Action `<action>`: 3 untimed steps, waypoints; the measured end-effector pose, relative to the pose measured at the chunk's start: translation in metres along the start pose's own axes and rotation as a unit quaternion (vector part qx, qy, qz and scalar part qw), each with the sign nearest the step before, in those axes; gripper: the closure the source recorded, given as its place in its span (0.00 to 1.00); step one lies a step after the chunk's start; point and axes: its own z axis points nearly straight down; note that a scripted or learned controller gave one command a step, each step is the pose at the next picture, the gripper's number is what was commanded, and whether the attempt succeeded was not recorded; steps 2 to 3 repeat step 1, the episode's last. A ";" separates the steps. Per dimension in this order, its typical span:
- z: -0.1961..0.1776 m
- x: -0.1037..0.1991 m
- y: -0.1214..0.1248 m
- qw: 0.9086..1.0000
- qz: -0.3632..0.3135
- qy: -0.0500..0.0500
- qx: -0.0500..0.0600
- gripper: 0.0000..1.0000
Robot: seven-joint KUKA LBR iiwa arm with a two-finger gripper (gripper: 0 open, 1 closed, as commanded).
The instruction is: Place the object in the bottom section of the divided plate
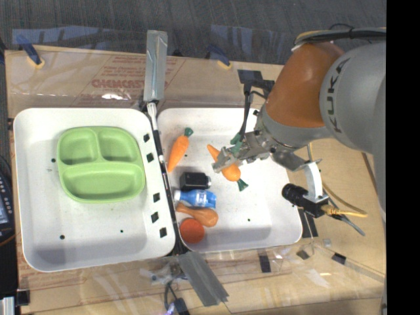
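A green divided plate lies in the left bin, with two small sections at the top and one wide section at the bottom. In the right bin my gripper is shut on a small orange carrot. The carrot's orange body shows on both sides of the fingers, and its green stem points down and to the right. The gripper and carrot are well to the right of the plate, across the wall between the bins.
In the right bin, left of the gripper, lie a bigger carrot, a black block, a blue and white bottle, a tan squash-like piece and a red-orange ball. The left bin holds the plate.
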 end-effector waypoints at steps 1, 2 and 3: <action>0.025 0.042 0.031 0.999 0.035 0.001 0.003 1.00; 0.025 0.042 0.031 0.999 0.035 0.001 0.003 1.00; 0.025 0.042 0.031 0.999 0.035 0.001 0.003 1.00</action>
